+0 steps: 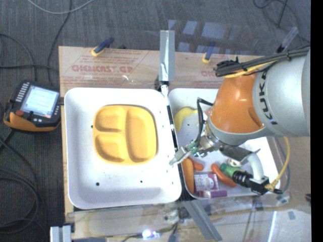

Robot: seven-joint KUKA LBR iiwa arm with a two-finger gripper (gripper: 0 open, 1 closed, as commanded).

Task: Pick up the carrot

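The carrot [221, 174], orange-red with a green end toward the right, lies near the front of the right bin [267, 146]. A second long orange piece [187, 172] lies by that bin's left wall. My gripper [180, 155] hangs low at the left wall of the right bin, just above the upper end of the long orange piece and well left of the carrot. Nothing shows in its grasp. The arm's grey and orange body hides the middle of the bin.
A yellow divided plate [126, 133] sits in the left bin [81, 185]. In the right bin, a yellow rounded item [182, 117] lies at the back left and a pink and red packet [207, 183] at the front. A teach pendant [34, 106] rests left of the bench.
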